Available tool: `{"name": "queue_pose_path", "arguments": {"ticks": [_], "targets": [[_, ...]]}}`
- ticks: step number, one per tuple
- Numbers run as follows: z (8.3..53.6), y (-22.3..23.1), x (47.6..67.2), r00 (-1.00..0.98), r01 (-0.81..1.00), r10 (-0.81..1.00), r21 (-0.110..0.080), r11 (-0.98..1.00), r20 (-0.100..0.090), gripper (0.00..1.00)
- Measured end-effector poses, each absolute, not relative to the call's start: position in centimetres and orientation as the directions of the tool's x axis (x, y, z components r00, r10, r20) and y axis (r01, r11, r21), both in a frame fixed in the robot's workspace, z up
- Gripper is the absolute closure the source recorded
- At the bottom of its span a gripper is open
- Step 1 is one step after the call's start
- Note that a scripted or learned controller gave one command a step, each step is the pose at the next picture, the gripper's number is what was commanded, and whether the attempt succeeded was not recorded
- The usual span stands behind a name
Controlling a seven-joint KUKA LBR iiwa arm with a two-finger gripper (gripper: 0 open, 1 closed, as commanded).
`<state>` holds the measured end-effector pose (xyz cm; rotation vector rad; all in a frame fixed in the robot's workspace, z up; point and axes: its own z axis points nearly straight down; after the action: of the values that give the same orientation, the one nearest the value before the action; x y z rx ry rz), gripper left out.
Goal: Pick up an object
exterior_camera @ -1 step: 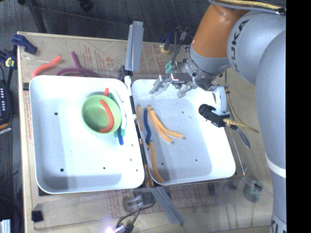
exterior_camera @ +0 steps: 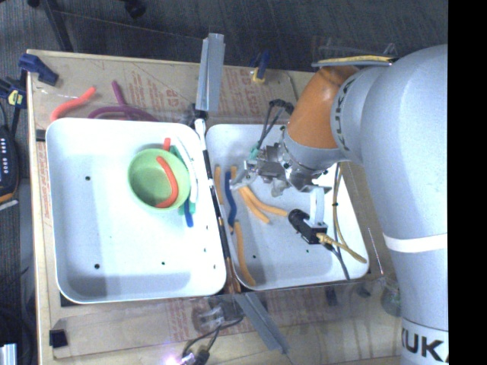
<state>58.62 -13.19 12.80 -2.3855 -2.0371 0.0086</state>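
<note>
Looking down on the worktop, the pincer hangs low in the right bin, just beside an orange stick. Whether it is apart or together I cannot tell. The stick looks light, stiff and slender, best taken across its middle. A blue stick and a second orange stick crowd its left side. A green bowl sits well apart in the left bin.
</note>
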Motion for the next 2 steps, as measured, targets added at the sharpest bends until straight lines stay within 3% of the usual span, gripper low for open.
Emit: {"name": "queue_pose_path", "arguments": {"ticks": [1, 2], "targets": [[9.2, -14.4, 57.3, -0.089, 0.996, 0.996, -0.004, 0.089, 0.003, 0.0], [10.3, -14.3, 57.4, -0.094, 0.996, 0.996, -0.003, 0.094, 0.003, 1.0]]}}
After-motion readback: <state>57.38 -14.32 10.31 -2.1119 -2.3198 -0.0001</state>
